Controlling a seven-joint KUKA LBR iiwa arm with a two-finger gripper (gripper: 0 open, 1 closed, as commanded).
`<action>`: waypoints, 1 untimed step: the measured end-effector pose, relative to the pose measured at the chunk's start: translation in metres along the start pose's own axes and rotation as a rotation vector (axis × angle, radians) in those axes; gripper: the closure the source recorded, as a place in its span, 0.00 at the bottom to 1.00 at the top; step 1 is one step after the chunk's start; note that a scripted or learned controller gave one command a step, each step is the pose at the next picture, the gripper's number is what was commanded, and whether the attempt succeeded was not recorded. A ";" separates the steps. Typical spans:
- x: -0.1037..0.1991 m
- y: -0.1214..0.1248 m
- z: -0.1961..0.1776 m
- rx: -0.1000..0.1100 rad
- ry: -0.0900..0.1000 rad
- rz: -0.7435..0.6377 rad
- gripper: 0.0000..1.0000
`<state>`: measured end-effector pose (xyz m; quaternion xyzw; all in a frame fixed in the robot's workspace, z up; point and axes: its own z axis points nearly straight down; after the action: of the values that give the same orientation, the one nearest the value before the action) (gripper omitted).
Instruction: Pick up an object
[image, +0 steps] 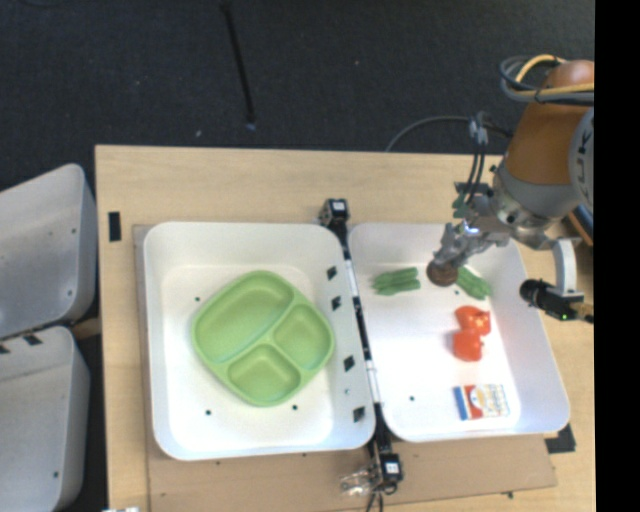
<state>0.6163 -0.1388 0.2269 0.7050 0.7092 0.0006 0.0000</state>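
- My jaws (443, 270) hang over the far part of the right bin (420, 400); whether they're apart or together I cannot tell.
- Nearest targets: a green bean pod (397, 281) to the left, another green piece (474, 283) to the right.
- Risk: I come down between the two and close on nothing.
- The red pepper (470, 333) and small card (481, 402) lie nearer; the green plate (263, 337) sits in the left bin (170, 420).
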 end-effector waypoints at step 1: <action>0.042 -0.011 0.002 0.001 0.000 0.001 1.00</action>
<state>0.6050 -0.0971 0.2247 0.7054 0.7089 0.0001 -0.0003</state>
